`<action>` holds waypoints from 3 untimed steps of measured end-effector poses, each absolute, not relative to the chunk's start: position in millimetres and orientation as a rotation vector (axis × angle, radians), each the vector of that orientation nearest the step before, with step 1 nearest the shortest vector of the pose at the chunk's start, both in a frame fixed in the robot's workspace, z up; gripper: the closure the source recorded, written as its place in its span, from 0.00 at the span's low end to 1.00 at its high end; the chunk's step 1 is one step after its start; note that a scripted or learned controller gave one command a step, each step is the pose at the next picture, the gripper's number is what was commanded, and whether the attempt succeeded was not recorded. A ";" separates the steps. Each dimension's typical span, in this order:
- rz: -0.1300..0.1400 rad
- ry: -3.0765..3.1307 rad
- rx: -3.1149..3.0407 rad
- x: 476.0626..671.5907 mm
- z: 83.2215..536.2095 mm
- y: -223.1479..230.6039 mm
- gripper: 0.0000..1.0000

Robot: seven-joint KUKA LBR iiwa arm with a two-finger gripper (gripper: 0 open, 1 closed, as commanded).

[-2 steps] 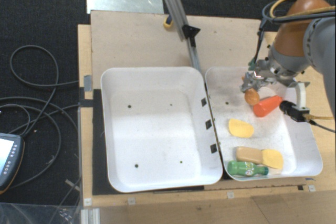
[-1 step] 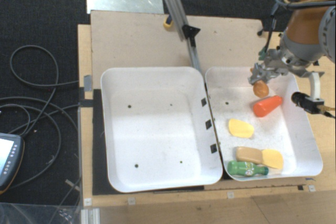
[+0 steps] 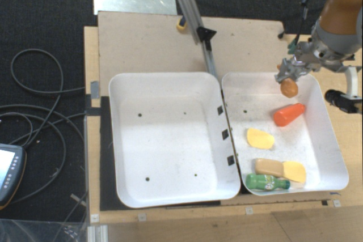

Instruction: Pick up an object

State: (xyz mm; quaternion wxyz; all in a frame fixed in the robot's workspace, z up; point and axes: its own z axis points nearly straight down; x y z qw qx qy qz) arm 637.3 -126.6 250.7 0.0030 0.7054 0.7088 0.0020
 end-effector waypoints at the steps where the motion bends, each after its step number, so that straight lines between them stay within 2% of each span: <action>1: 0.003 2.234 2.211 615.6 252.1 -67.9 1.00; 2: 0.003 2.235 2.212 598.3 256.9 -13.8 1.00; 3: 0.001 2.235 2.212 581.5 239.3 38.2 1.00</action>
